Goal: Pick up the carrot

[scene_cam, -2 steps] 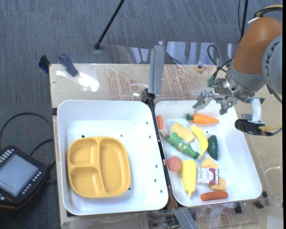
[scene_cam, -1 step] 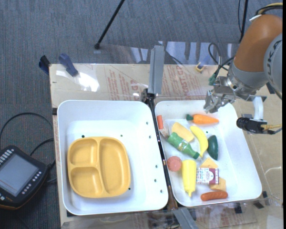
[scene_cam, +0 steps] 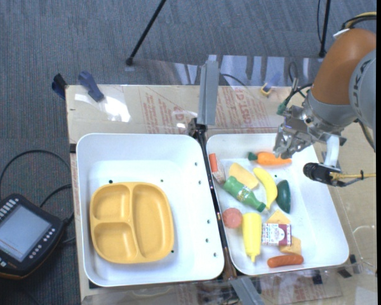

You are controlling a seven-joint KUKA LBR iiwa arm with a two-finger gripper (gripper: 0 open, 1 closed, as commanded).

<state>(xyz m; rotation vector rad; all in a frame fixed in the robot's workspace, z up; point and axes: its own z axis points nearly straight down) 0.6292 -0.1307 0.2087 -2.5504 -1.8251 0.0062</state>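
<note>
The carrot (scene_cam: 273,160) is orange with a small green top and lies flat at the far end of the right bin (scene_cam: 333,227), its tip pointing right. My gripper (scene_cam: 287,149) hangs from the right just above the carrot's right half, pointing down at it. The two fingers stand slightly apart, so it is open, with nothing between them. The carrot rests on the bin floor.
Near the carrot lie a banana (scene_cam: 267,184), a yellow wedge (scene_cam: 240,173), a green bottle (scene_cam: 243,192) and a dark green vegetable (scene_cam: 283,196). Further front are a corn cob (scene_cam: 251,234), a small carton (scene_cam: 276,234) and a sausage (scene_cam: 284,260). The left bin (scene_cam: 89,151) holds a yellow divided plate (scene_cam: 132,221).
</note>
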